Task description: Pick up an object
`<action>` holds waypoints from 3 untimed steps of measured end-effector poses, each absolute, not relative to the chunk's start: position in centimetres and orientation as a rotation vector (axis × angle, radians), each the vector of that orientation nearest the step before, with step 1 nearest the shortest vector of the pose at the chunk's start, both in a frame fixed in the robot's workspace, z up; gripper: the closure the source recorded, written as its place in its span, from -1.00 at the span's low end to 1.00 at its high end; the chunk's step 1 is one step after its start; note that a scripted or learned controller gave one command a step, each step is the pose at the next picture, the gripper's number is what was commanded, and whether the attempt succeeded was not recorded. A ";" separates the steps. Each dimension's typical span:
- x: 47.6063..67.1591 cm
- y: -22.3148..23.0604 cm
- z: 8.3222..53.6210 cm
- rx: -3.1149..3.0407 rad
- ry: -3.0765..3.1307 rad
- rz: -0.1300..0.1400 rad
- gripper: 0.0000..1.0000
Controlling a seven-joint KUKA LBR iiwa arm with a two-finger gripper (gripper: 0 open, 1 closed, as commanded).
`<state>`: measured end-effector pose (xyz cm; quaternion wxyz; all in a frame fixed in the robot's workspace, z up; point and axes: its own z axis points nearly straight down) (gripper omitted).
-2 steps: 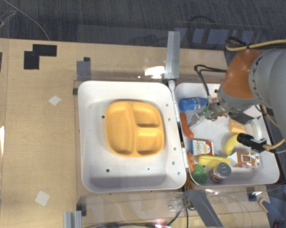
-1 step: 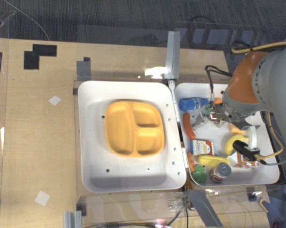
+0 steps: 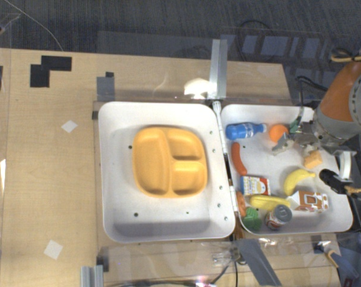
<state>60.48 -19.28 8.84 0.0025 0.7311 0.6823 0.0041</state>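
gripper (image 3: pixel 286 143), fingers' state cannot be told, over right bin (image 3: pixel 348 217) beside orange ball (image 3: pixel 278 131); ball sits at bin's far side near blue bottle (image 3: pixel 245 130); advise centring over ball before descent.

The arm (image 3: pixel 348 97) (grey, orange-banded) is cut off by the right edge

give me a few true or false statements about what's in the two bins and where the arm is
1. The yellow three-compartment plastic tray lies in the left white bin. True.
2. The blue plastic bottle lies in the left bin. False: it lies in the right white bin, near its top left corner.
3. The gripper is over the right bin, beside the small orange ball. True.
4. The yellow banana sits on the tray. False: it lies in the right bin.
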 end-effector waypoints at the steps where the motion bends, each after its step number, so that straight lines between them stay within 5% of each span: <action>1: 60.7 -19.4 10.2 2.275 2.143 0.013 1.00; 2: 60.7 -19.3 10.1 2.276 2.144 0.012 -1.00; 3: 61.0 -19.3 11.4 2.261 2.149 0.017 1.00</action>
